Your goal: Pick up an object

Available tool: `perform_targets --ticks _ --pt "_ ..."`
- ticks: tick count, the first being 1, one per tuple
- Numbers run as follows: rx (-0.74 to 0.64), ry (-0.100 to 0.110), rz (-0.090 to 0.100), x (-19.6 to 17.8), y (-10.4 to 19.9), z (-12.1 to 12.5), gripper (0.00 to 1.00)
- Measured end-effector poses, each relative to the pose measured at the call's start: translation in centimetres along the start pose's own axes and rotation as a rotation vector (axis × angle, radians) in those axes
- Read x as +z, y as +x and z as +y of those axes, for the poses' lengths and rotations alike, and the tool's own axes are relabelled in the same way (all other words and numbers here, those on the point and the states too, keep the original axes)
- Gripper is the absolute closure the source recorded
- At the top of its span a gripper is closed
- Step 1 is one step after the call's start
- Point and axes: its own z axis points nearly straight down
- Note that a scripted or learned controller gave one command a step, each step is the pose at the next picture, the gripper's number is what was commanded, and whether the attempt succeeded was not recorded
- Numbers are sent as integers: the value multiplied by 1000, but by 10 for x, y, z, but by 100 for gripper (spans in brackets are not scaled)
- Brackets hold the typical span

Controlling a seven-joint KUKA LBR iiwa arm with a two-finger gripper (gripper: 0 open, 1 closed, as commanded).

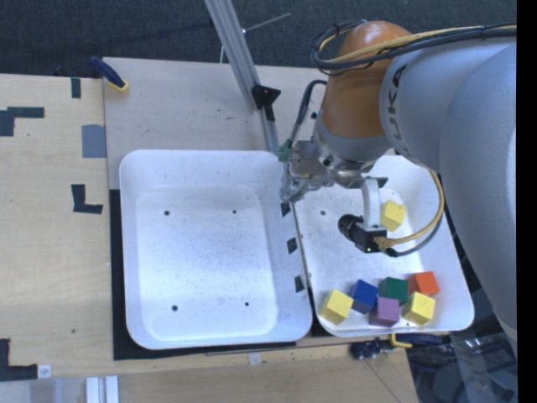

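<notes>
Nearest to you is the grey arm (470, 141), a big rounded body on the right side, with its orange band (369, 74) above the wrist.

Below it, the counter (50, 225) is pale wood, and on its left part you see black tape marks and a grey patch (94, 139). Behind the counter lies a dark floor (126, 15). A grey metal bar (231, 36) comes down at a slant from the top toward the bins. The left bin (201, 250) sits on a black mat (117, 309).

In the right bin (336, 259), a lone yellow cube (392, 215) lies just beside the wrist. Well apart from it, along the near wall, a group lies close together: a left yellow cube (337, 306), a blue cube (365, 295), a green cube (393, 289), an orange cube (425, 283), a purple cube (387, 310) and a right yellow cube (420, 308).

The wrist bends down and to the left, and the claw (294, 185) hangs over the border where the two bins meet, at its far part. You cannot tell how far the claw is open, and no cube shows in its grip.
</notes>
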Motion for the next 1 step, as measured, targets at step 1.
perform_targets --ticks 1 --pt "0 -1 0 5 54 26 100"
